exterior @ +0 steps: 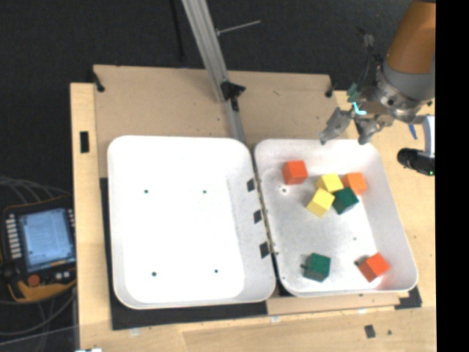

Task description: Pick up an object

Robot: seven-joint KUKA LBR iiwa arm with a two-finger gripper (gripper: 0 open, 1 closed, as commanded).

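Approach step: tool (347, 130) spread wide, holding nothing, above right bin (392, 218) rim at 12 o'clock; next, descend onto orange cube (295, 171).

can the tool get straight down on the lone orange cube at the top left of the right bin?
Probably yes. The orange cube sits apart from the other blocks, nothing on it, and the tool is open above the bin's far rim.

Arm (412, 42) is grey with an orange band up top, and there's a tiny teal light by the grey jaws.
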